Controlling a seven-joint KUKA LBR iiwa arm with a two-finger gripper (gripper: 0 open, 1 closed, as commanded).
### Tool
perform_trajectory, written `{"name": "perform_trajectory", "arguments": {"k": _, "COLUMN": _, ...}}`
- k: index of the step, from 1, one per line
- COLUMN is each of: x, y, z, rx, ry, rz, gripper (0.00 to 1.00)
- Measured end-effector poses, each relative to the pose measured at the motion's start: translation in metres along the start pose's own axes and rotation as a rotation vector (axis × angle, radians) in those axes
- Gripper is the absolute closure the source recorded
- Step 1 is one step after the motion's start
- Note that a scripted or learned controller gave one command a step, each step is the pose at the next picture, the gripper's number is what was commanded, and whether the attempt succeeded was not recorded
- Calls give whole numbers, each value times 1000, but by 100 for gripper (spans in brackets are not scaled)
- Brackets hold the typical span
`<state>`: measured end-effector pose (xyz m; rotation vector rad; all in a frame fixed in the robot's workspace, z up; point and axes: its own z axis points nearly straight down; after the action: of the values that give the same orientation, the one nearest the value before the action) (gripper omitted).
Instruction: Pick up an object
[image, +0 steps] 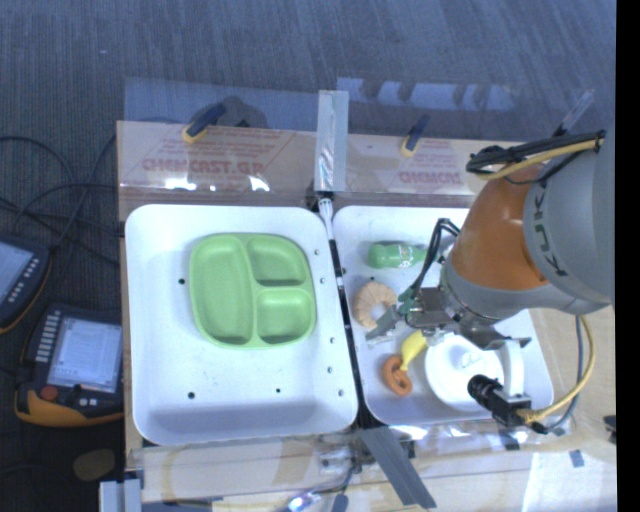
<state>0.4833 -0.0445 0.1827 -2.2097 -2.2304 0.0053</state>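
The right bin (347, 262) holds a green object (394, 255) at the back, a tan croissant-like piece (373, 298) in the middle left, a yellow banana-like piece (414, 347), an orange ring-shaped piece (397, 376) near the front and a white round dish (455, 372). My gripper (397, 318) hangs low over the bin's middle, just right of the tan piece and above the yellow one. The grey and orange arm covers the bin's right half.
The left bin (160, 380) holds a green divided plate (253, 289). A metal divider (330, 140) and clamps (203, 121) stand behind the bins. Cables and a handheld pendant (70, 362) lie on the floor at left.
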Motion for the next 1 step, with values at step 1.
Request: {"name": "perform_trajectory", "arguments": {"k": 1, "x": -50, "y": 1, "z": 89, "rx": -5, "ry": 0, "rz": 80, "gripper": 0}}
